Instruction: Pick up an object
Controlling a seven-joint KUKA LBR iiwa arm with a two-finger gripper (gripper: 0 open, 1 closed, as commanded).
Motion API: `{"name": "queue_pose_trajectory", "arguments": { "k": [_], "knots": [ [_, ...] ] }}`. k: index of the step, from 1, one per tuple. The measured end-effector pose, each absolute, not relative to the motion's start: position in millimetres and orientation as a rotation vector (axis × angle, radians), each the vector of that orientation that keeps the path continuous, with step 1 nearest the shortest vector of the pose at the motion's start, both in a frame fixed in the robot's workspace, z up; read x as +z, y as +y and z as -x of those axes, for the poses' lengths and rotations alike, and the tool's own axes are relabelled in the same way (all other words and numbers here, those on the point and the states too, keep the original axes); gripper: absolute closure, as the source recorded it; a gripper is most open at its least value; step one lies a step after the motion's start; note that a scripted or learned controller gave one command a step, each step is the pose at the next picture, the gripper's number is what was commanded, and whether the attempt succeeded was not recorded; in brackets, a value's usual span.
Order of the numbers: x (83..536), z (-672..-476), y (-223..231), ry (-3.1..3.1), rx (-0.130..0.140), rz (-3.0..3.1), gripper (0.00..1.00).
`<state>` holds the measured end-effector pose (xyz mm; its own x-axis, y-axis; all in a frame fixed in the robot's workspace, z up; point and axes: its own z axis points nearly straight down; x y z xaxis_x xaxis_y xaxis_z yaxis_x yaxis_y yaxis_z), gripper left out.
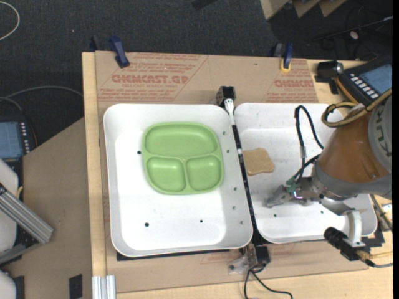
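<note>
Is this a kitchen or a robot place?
Probably a robot lab, not a kitchen. A grey and orange robot arm reaches over two shallow white bins, clamped on a cardboard-covered bench, with loose cables on dark carpet.

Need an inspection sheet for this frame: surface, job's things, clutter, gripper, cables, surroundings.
Surface: brown board bearing left bin and right bin side by side.
Job's things: green divided plate in left bin; tan flat piece in right bin.
Clutter: nothing seen.
Gripper: gripper low over right bin, apart from tan flat piece; holds nothing.
Cables: black cable along arm.
Surroundings: blue clamp and another clamp on board's far edge; dark floor.
</note>
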<state>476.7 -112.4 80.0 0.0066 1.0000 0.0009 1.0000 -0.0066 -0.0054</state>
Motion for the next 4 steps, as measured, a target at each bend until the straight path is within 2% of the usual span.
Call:
{"name": "queue_pose_trajectory", "arguments": {
  "k": [1, 3, 4],
  "knots": [
    [85, -537.8, -91, -2.229, -0.005, 2.22, 0.0],
    [85, -555.7, -98, -2.223, -0.001, 2.223, 0.0],
    [189, -494.9, -34, -2.227, -0.005, 2.216, 0.0]
  ]
}}
